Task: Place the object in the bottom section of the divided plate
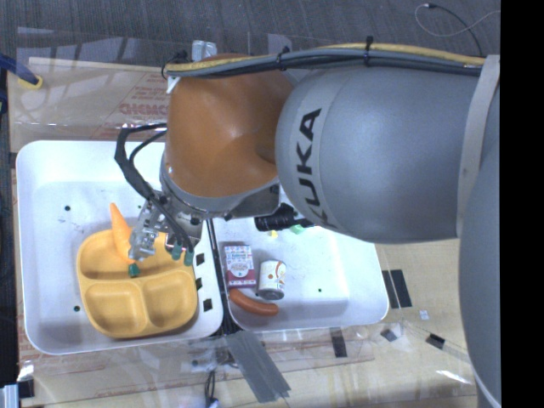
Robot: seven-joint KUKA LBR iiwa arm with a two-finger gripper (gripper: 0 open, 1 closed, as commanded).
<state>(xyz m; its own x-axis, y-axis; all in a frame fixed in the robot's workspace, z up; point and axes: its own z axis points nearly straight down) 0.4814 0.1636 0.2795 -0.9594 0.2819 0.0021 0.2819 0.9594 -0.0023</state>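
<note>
A: Over the left bin (42,185), at about nine o'clock from the arm's orange band (217,134), the gripper (153,243) hangs above the yellow plate (136,291). Where's the object?

B: My guess is the carrot (119,219). It lies at the plate's eleven o'clock edge, tip pointing to twelve, just beside the gripper. I can't see it between the fingers, and whether they stand wide or narrow I cannot tell; the wrist hides too much.

A: So how should this step go?

B: If the carrot isn't held, close on its middle, across the short way, so it doesn't roll out. Then carry it toward six o'clock, past the ridge, and let go low over a bottom section so it doesn't bounce over the divider.

A: And the surroundings?

B: Both bins are smooth white plastic, so the plate could slide if nudged. It sits close to the bin's wall at three o'clock, leaving little room on that side. In the right bin (357,304) lie a sausage (252,304), a small can (271,280) and a packet (238,262), well clear of the work
</note>
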